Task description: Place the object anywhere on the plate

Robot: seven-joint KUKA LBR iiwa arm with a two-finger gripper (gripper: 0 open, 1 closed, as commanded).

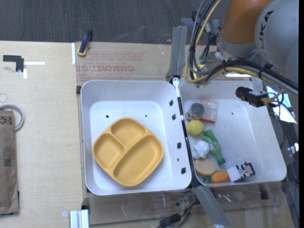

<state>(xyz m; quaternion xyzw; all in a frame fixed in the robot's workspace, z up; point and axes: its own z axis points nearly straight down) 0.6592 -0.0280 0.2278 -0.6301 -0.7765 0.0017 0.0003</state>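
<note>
Left bin: a yellow three-compartment plate lies flat, nothing on it. Right bin: along the left wall, a grey disc, printed card, yellow ball, green bottle, white wad, tan round, orange piece and white box. Upper right: the arm above the bin; its grasping end cannot be made out.

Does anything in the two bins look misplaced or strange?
Nothing looks spilled or damaged. The yellow three-compartment plastic plate lies flat but turned askew in the left white bin; all the small items crowd against the right white bin's left wall.
</note>
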